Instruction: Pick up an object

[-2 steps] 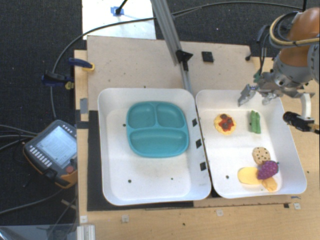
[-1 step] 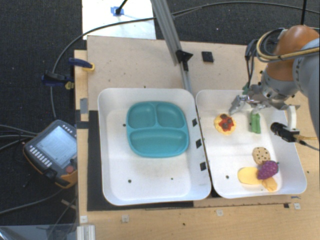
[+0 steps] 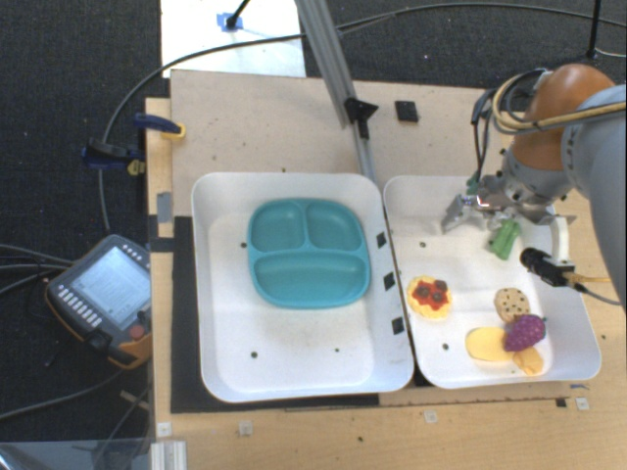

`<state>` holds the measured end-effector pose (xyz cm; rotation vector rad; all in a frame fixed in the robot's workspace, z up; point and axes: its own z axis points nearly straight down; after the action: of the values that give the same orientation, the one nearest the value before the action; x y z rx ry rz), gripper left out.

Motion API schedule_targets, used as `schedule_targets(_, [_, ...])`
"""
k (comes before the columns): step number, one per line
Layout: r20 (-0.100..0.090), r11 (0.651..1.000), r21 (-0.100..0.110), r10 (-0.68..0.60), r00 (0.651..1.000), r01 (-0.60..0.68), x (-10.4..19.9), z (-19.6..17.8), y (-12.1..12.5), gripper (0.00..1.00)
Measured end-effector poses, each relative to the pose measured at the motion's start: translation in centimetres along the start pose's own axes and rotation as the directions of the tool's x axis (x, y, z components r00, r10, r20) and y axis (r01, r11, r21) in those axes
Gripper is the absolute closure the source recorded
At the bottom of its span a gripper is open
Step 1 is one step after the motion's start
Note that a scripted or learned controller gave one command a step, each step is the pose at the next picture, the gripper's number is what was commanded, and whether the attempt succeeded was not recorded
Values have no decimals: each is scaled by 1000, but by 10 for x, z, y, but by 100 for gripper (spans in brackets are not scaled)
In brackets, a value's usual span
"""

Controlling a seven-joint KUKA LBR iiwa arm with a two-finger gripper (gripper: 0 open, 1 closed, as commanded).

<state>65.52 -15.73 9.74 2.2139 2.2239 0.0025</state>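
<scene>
My gripper (image 3: 479, 223) hangs over the far part of the right bin (image 3: 431, 360), its jaws spread open with nothing between them. A small green toy (image 3: 504, 240) lies on the bin floor just beside the right finger, touching or nearly touching it. Nearer the front lie a round yellow pizza toy with red topping (image 3: 429, 297), a speckled cookie (image 3: 510, 304), a purple bunch of grapes (image 3: 525, 332) and a flat yellow piece (image 3: 484, 344) partly under the grapes.
The left bin (image 3: 225, 360) holds a teal divided plate (image 3: 309, 253). A metal pole (image 3: 333, 57) slants over the back of the bench. A black cable plug (image 3: 541, 263) hangs from the arm over the right bin's right side.
</scene>
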Motion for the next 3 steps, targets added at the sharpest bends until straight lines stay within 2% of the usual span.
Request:
schedule_targets(1, [1, 1000, -4, -3, 1000, 3, 0, -11, 1, 100])
schedule_targets(2, [0, 1000, -6, -2, 1000, 2, 4, -75, 1, 100])
schedule_targets(3, [0, 1000, -4, -2, 1000, 2, 2, -120, 4, 100])
